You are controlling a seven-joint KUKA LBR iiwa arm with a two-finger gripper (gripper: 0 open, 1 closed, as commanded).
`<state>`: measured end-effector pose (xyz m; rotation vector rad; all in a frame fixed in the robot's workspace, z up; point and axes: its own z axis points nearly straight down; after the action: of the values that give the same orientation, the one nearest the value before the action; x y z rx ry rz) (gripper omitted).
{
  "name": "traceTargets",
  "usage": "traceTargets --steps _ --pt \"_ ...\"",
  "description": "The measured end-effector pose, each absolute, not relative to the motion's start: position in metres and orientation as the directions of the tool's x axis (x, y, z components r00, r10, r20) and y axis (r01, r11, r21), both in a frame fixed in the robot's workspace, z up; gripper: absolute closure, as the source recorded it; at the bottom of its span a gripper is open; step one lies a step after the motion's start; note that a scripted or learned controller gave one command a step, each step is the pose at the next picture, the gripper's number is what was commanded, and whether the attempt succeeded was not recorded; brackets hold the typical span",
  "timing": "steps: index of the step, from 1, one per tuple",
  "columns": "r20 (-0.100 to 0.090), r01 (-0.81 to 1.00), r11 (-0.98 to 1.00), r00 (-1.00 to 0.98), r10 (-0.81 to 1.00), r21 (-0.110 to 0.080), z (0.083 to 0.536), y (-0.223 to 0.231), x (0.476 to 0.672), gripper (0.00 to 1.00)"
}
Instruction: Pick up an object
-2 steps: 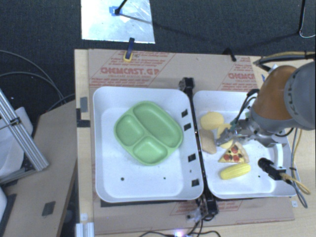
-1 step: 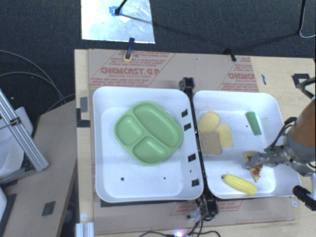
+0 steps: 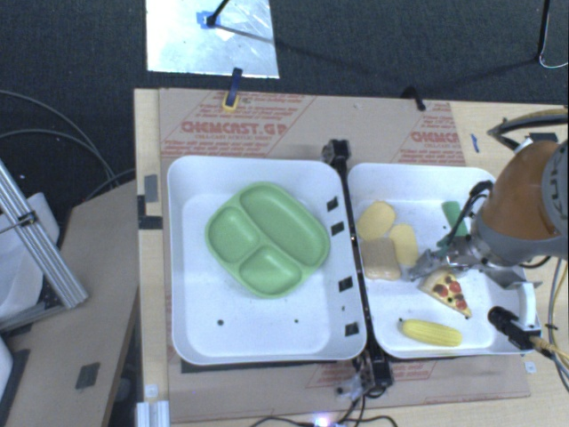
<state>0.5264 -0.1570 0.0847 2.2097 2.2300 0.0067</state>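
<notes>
The right bin [image 3: 418,185] holds several toy foods. A pizza slice [image 3: 450,293] lies near its middle right, and a yellow corn cob [image 3: 431,332] rests by the front wall. Two pale yellow pieces [image 3: 377,218] [image 3: 404,242] and a tan block [image 3: 382,258] sit close together at the left side. A green piece [image 3: 452,213] is partly hidden behind the arm. My gripper [image 3: 430,264] is low in this bin, just above the pizza slice's upper left corner and right of the tan block. The wrist covers its tip.
The left bin [image 3: 204,318] bears a green divided plate [image 3: 267,237]. A black divider strip [image 3: 348,247] runs between the bins. The arm's orange band [image 3: 526,198] hangs over the right bin's right wall. Cardboard lies under both bins.
</notes>
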Motion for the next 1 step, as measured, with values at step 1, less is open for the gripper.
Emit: traceTargets --steps 1 --pt "-0.001 1.0 0.004 -0.004 1.0 0.007 0.0963 -0.1611 0.5259 1.0"
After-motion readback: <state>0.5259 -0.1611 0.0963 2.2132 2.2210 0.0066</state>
